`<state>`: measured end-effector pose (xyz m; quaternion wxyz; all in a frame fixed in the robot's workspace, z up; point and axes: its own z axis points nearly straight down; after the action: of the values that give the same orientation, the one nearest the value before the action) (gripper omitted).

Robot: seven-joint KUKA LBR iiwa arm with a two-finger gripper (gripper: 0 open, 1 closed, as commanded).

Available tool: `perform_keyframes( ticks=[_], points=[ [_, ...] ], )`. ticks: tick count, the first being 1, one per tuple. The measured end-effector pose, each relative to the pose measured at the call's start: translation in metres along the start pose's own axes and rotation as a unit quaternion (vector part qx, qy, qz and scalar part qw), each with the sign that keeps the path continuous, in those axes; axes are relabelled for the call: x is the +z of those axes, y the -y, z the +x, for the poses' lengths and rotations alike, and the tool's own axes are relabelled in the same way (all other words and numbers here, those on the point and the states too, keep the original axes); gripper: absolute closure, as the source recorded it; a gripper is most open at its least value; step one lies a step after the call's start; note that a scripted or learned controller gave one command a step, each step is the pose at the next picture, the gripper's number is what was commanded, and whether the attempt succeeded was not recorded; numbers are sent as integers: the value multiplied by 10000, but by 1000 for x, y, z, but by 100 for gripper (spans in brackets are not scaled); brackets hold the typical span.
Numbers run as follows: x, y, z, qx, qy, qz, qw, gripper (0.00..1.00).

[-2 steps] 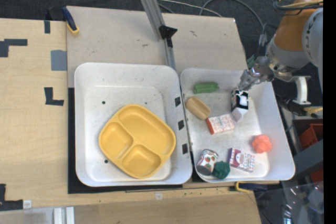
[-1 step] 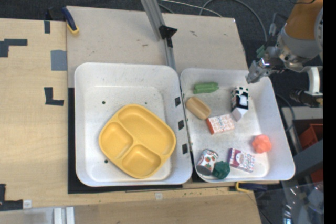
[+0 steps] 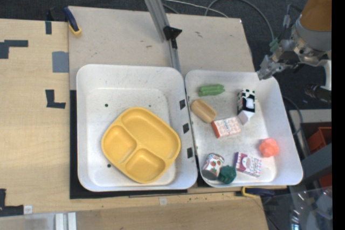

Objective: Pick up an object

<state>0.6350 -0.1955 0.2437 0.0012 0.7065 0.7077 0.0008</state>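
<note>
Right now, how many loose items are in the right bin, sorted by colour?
Green: 2, pickle-shaped piece, small dark green piece
Tan: 1, bread roll
Black-and-white: 1, carton
Red-and-white: 1, box
Orange: 1, ball
Purple-and-white: 1, packet
Multicoloured: 1, round cup
Total: 8

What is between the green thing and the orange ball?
In the camera view, the cow carton sits between the green thing and the orange ball.

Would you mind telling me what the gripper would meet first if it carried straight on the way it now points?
Probably the right bin's rim, then the black-and-white carton. The gripper points down-left, but its height is unclear.
</note>
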Motion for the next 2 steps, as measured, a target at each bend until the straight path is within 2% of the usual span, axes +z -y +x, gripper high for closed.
perform_keyframes(
  ticks=[1,2],
  points=[
    [-1,19,57,-20,-10,20,10000,100],
    [-2,31,101,-19,-8,19,10000,100]
  ],
)
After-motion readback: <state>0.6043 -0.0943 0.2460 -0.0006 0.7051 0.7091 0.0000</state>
